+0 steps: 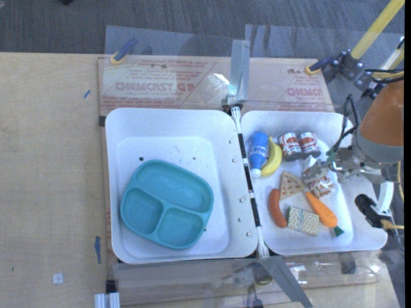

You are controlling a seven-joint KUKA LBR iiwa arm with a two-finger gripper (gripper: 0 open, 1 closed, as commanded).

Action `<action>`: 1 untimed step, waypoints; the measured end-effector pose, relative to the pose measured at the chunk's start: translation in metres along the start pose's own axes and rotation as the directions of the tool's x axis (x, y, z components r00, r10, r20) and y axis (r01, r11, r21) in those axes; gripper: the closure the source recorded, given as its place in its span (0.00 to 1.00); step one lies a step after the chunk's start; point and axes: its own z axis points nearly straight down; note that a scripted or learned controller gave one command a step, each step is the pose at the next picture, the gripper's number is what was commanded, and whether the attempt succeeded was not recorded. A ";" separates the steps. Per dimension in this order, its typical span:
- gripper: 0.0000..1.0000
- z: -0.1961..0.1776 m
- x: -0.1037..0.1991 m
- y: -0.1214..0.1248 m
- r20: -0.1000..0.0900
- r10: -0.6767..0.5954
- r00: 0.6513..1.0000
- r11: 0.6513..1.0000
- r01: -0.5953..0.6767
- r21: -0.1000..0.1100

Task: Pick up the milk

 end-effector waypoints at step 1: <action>1.00 -0.010 -0.001 0.000 0.001 0.002 1.000 1.000 -0.002 -0.002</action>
